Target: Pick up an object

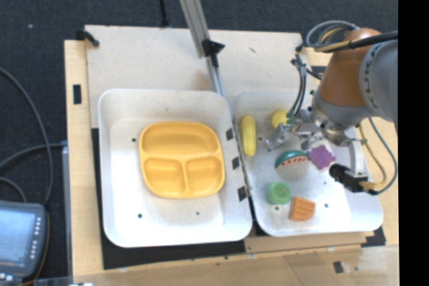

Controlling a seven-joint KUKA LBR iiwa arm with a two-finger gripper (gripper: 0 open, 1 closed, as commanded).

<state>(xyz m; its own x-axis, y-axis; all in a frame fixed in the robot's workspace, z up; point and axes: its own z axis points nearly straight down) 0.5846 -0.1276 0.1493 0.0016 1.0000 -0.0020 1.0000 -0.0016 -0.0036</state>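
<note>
Tool (pixel 301 137): over the right bin (pixel 362 211) — can't tell its state.
Tip: drop straight onto one toy — purple block (pixel 321 157) is near.

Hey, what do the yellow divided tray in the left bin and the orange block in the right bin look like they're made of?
The yellow divided tray looks like moulded plastic: one even colour, rounded compartment walls and a soft sheen. The orange block could be plastic or foam; its surface looks matte and slightly ridged, but it is too small here to settle which.
</note>
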